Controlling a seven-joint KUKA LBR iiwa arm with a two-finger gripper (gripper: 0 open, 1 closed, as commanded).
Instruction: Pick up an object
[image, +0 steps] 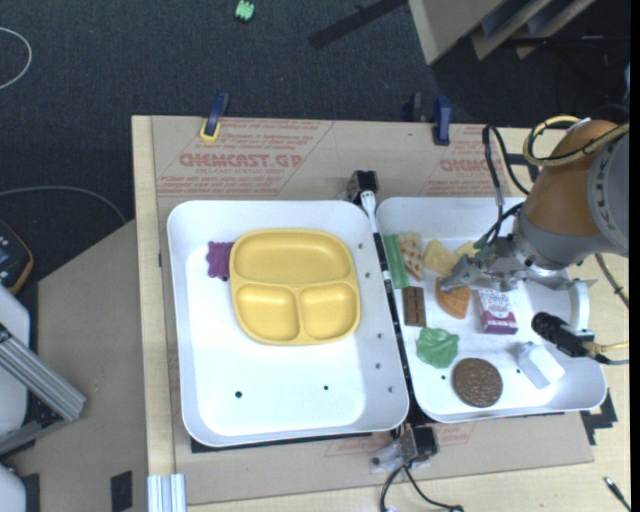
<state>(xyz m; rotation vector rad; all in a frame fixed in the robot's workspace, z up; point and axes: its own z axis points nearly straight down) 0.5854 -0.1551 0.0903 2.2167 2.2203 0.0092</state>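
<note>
- The small things to pick from all lie in the right bin (570, 395): an orange wedge (455, 301), a pale yellow piece (439, 257), a pink-and-white packet (497, 309), a green strip (393, 258), a brown bar (413, 306), a green crumpled lump (436, 347), a brown round disc (477, 382) and a white block (535, 364).
- The claw (474, 275) sits low among them, just above the orange wedge and beside the packet; whether it is apart or together I cannot tell from here, and nothing is plainly caught in it.
- The orange wedge looks like the piece being gone after. To do it well I would come straight down over its middle, since the packet and the yellow piece crowd it on both sides and a slanted approach may only shove them about.
- The wedge is thin and lies flat, so a shallow bite may slip off.
- The left bin (200, 350) holds a yellow divided tray (295, 284) with a purple thing (218, 258) touching its left edge.
- Both bins rest on a board on the counter (290, 150), clamped at the far edge; dark carpet (100, 60) lies beyond.
</note>
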